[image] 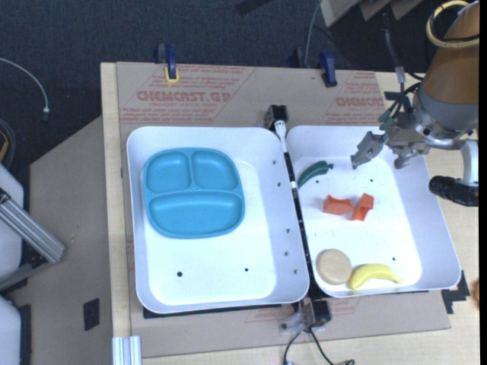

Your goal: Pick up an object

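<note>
The right bin [423, 217] holds several small objects. A green pod-shaped piece [313, 172] lies near its left wall, with an orange-red block [337, 204] and a smaller orange piece [363, 206] in the middle. A beige round disc [333, 265] and a yellow banana [373, 275] sit at the front. My gripper [380, 155] hovers over the back of this bin, above and right of the green piece. It is open, and nothing sits between its fingers.
The left bin [228, 268] carries a blue divided plate [194, 192] in its back half. A black divider strip [290, 185] runs between the bins. Blue clamps [170, 61] hold the cardboard sheet at the bench's far edge.
</note>
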### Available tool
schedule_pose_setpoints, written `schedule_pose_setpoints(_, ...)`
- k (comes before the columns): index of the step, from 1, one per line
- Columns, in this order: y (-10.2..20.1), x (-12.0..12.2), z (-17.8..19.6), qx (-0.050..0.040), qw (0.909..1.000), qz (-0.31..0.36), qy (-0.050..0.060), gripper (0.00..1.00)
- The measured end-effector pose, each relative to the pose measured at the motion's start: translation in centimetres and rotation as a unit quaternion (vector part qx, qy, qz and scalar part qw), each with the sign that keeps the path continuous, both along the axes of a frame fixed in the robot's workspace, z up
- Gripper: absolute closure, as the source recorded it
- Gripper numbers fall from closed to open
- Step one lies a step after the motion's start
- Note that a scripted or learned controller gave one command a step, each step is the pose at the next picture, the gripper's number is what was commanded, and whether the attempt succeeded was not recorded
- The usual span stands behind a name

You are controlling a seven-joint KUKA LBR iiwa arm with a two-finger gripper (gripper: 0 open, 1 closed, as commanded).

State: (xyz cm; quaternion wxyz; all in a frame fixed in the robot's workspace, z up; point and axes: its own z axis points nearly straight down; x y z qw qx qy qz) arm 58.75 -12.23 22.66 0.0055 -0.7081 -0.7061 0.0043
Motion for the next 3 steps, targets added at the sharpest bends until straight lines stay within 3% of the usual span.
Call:
schedule_pose_setpoints(1,0.0,0.3,0.8,-0.001,1.0,0.001,-0.007,0.0)
schedule_pose_setpoints(3,0.9,-1.4,-9.7,0.0001,1.0,0.001,-0.004,0.0)
